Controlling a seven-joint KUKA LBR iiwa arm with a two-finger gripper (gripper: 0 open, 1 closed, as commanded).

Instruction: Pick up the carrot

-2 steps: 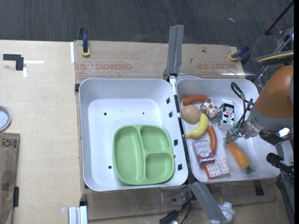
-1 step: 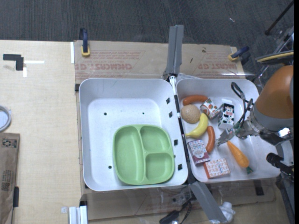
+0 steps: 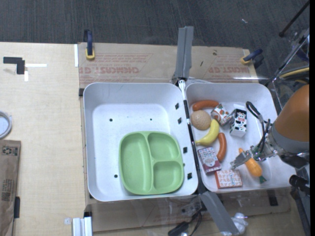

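**Camera view: gripper down at the carrot in the right bin**

The carrot lies near the front of the right bin, green tip toward the front rim, right of the pink card. The gripper sits at the carrot's upper left end, touching or just above it; whether its jaws are wide, narrow or clamped cannot be told. Left of the carrot lie a sausage and a banana. The green divided plate rests in the left bin.

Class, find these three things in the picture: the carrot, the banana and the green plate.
carrot (image 3: 253,167): camera view, middle of its orange body.
banana (image 3: 210,133): camera view, middle of its curve.
green plate (image 3: 129,167): camera view, floor of its long left compartment.
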